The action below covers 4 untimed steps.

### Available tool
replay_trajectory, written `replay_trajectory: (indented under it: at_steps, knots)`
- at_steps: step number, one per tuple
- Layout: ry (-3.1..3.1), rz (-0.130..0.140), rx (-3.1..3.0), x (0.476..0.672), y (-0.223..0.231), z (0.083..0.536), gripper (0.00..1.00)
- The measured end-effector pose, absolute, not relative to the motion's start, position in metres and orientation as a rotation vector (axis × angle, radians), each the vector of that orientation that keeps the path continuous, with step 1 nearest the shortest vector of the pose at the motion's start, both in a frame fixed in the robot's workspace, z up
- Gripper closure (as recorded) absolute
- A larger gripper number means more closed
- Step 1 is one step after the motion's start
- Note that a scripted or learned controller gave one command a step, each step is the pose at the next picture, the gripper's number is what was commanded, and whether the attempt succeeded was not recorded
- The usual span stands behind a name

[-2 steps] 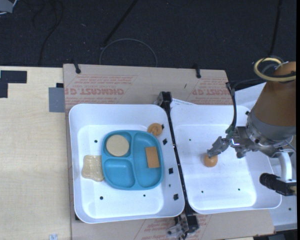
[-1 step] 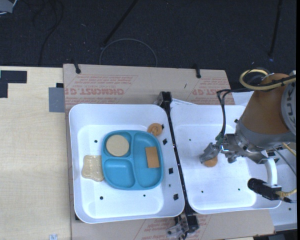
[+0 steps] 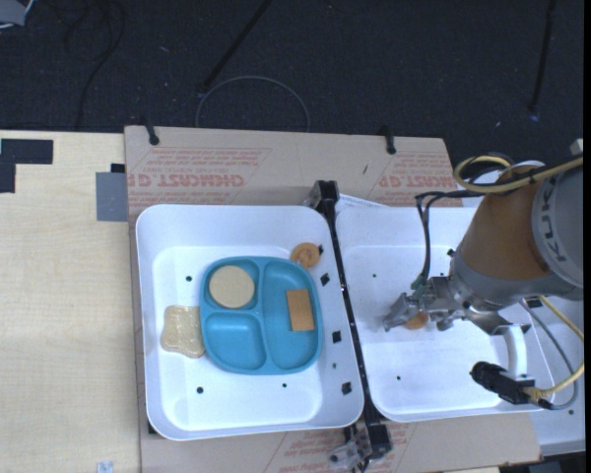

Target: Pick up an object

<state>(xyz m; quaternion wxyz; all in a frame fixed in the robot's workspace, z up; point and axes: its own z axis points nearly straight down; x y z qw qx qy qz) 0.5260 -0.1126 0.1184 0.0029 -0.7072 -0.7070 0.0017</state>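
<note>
Fixed overhead cam, slanted, both bins (image 3: 167, 264)

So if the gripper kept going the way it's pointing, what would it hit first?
Probably the white floor of the right bin. The gripper points left and down; farther left stands the black divider. Depth is unclear.

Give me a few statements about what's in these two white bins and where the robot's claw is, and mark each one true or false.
1. The blue tray lies in the left bin. True.
2. The round tan piece sits in one of the tray's compartments. True.
3. The gripper is over the left bin. False: it is over the right bin.
4. The pale flat piece lies inside the tray. False: it lies on the bin floor, against the tray's left edge.
5. The small round brown piece lies outside the tray, near the left bin's far right corner. True.
6. The orange-brown rectangular piece is in the right bin. False: it rests in the tray's right compartment.
</note>
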Motion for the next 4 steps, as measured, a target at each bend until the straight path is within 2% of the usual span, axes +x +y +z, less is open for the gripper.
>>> replay_trajectory:
  at_steps: [1, 2, 4]
  knots:
    - [-2.210, 0.005, -2.225, 0.526, -0.114, 0.130, 1.00]
    - [-2.219, -0.001, -2.224, 0.517, -0.111, 0.183, 1.00]
    - [-2.223, -0.001, -2.221, 0.519, -0.103, 0.283, 1.00]
